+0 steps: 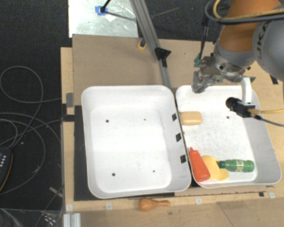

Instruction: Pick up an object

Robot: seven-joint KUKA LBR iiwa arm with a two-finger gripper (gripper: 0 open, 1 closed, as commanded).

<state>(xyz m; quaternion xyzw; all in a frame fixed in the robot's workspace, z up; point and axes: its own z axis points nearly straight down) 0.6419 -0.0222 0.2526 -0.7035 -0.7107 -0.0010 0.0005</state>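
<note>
The right bin (260, 145) holds a tan bread-like block (191, 118) near its left wall. A red bottle-shaped toy (199, 165), a yellow piece (214, 167) and a green bottle (236, 165) lie along its front edge. My gripper (199, 85) hangs over the bin's back left corner, above and behind the tan block, with nothing visible between its fingers. The fingers look close together.
The left bin (128, 141) sits beside the right one, joined by black clips. A tan pear-shaped object (153, 203) lies on the bench in front of the bins. A metal pole (149, 27) slants up behind them. Cables lie on the floor at left.
</note>
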